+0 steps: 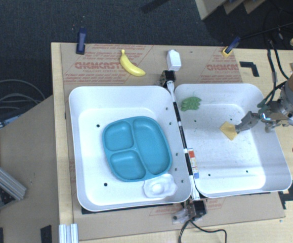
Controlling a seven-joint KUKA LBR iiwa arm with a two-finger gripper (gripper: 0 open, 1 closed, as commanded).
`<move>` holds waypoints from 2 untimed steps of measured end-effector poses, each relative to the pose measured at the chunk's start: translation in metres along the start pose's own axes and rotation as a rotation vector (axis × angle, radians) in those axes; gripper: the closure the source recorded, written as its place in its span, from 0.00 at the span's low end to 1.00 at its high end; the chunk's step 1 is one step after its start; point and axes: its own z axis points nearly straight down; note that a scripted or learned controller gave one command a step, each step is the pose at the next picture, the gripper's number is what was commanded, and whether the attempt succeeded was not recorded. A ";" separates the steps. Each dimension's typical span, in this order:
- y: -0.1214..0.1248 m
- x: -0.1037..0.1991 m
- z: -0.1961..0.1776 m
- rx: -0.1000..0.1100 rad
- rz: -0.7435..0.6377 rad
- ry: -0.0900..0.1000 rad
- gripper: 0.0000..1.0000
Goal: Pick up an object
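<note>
White moulded plastic, glossy, rounded corners: we note two shallow bins side by side on a pale wooden table (55, 151) whose far strip carries red printed lettering. The left bin (85, 110) holds a teal divided plate (136, 148), smooth, an oblong with three compartments, lying flat. Touching the plate's near edge sits a small white lidded container (159, 188), translucent-looking, squarish with a round bulge on top.

In the right bin (267, 171) we see a crumpled green leafy piece (191, 104) near the far left corner, and a small tan wedge-shaped block (229, 131), matte, toward the middle. The gripper (243, 123) reaches in from the right on a grey arm, its dark finger tip just beside the block's right edge, touching or nearly so. We cannot tell how far apart its fingers are, and we see nothing between them; the block lies on the bin floor.

On the table beyond the bins: a yellow banana (131, 65), curved and smooth; a small white rectangular block (173, 59); a blue clip (81, 40) at the far left corner. Black cables (275, 59) trail at the right.
</note>
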 end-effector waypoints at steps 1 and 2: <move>0.030 0.012 0.115 0.001 -0.001 0.001 0.00; 0.083 -0.020 0.114 -0.001 -0.001 -0.001 0.00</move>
